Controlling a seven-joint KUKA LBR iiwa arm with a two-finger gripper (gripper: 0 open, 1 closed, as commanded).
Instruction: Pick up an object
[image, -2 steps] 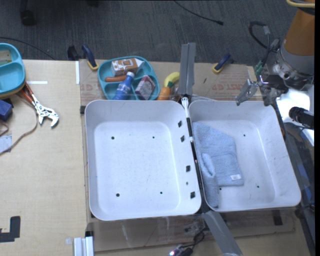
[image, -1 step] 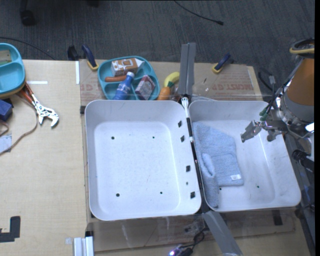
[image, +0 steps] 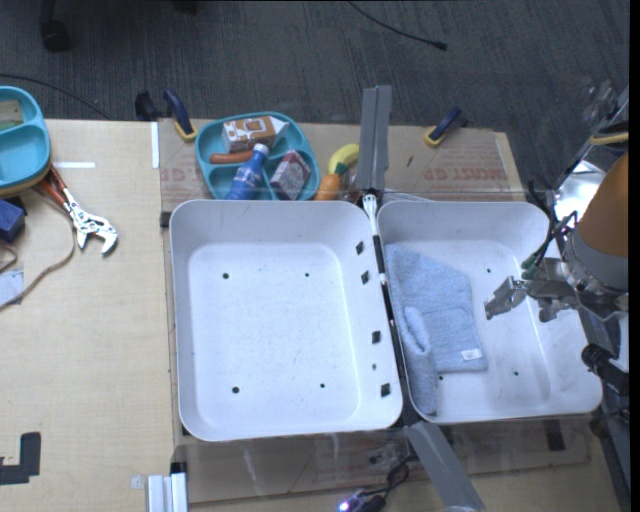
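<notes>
A light blue-grey cloth (image: 435, 325) lies crumpled in the left half of the right bin (image: 500, 225), along the divider between the bins. My gripper (image: 520, 305) hangs over the right part of that bin, a short way to the right of the cloth and apart from it. Its fingers stand open with nothing between them. The grey arm with its orange band (image: 608, 215) comes in from the right edge. The left bin (image: 180, 300) shows a bare white floor.
Behind the bins, a teal tray (image: 215, 135) holds a small bottle, a box and other bits, with a banana (image: 343, 157) and a carrot beside it. Blue-and-yellow clamps grip the bench's back edge. A wrench (image: 88, 225) and a teal bowl (image: 20, 140) lie far left.
</notes>
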